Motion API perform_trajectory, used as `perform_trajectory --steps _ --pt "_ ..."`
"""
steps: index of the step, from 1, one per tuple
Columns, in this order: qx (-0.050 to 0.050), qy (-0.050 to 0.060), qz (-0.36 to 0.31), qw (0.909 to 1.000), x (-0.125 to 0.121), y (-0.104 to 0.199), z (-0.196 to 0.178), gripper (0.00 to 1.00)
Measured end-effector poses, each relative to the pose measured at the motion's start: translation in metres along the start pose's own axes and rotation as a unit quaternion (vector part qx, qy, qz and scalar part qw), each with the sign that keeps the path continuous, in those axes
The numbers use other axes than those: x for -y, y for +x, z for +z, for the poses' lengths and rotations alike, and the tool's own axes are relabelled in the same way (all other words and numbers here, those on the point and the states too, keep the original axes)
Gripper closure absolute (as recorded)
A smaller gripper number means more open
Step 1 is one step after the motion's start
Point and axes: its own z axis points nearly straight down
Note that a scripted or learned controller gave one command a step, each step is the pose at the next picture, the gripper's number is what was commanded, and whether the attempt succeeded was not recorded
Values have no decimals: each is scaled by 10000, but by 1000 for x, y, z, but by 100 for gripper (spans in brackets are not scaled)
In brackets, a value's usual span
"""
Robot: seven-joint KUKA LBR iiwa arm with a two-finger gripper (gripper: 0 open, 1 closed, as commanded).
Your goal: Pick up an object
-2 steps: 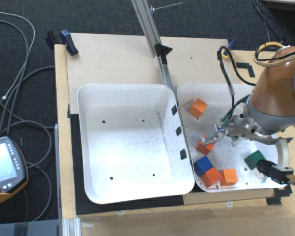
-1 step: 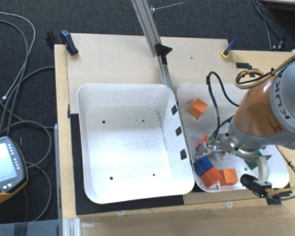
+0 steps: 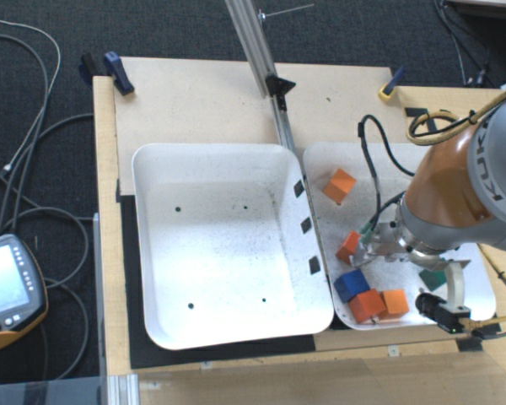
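Note:
My gripper [image 3: 368, 250] hangs low over the middle of the right bin [image 3: 320, 160], reaching in from the right under the grey and orange arm [image 3: 455, 192]. A small red-orange block [image 3: 348, 245] lies right at its left tip; whether the two touch is not clear. Farther back in the bin sits an orange cube [image 3: 339, 186]. By the bin's front edge lie a blue block [image 3: 351, 284], a red block [image 3: 368, 305] and an orange block [image 3: 395, 302]. A green piece [image 3: 434, 278] peeks out beneath the wrist.
The left bin [image 3: 152, 167] stands beside the right one, split from it by a wall with black clips [image 3: 306, 224]. A slanted metal rail [image 3: 251, 36] runs down to the bins' back junction. Black cables [image 3: 371, 154] loop over the right bin.

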Motion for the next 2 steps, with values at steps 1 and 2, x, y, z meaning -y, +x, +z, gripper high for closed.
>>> perform_trajectory --steps 1,2 --pt "-2 6 2 10000 0 0 1 0" --pt "14 -8 -10 10000 -52 -17 27 0"
